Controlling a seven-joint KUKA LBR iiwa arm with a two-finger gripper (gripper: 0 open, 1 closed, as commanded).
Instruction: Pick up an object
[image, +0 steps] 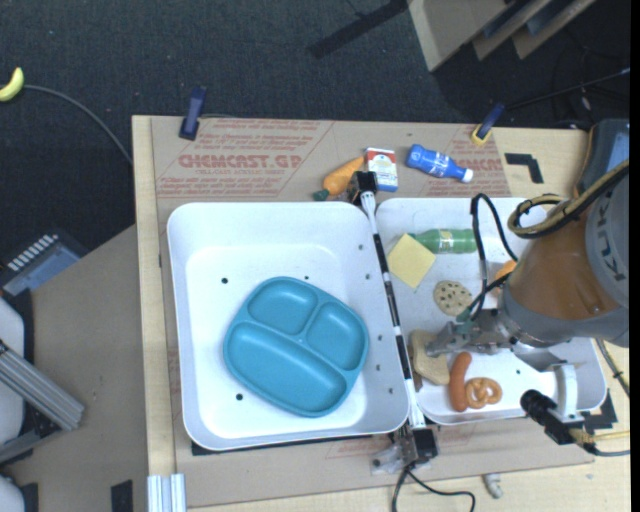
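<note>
In the right bin (590, 385), toward its near half, the gripper (462, 338) is hanging low over a cluster of food items, reaching in from the right on the grey arm (575, 290) with its orange band. Its metal fingers are pointing left, and whether they are spread or closed I cannot tell, nor is any item visibly sitting between them. Just below the gripper, a sausage (459, 380) is lying roughly upright along the near-far line, touching a pretzel (484, 391) on its right and a slice of bread (430, 364) on its left, the bread lying against the bin's left wall. Just beyond the gripper, a round cookie (452, 294) with dark specks is lying on the bin floor, apart from the others. Farther back, a yellow square piece (411, 260) is lying tilted near the dividing wall, and a green bottle (446, 240) is lying on its side beside it toward the far wall. A black cable (483, 240) is looping over the right bin from the arm. In the left bin (200, 250), a blue divided plate (295, 345) is sitting near the centre, well apart from the walls. On the bench (250, 150) beyond the bins, an orange carrot-like item (343, 176), a small red-and-white carton (381, 168) and a blue-and-white bottle (438, 163) are lying in a loose row, left to right.
</note>
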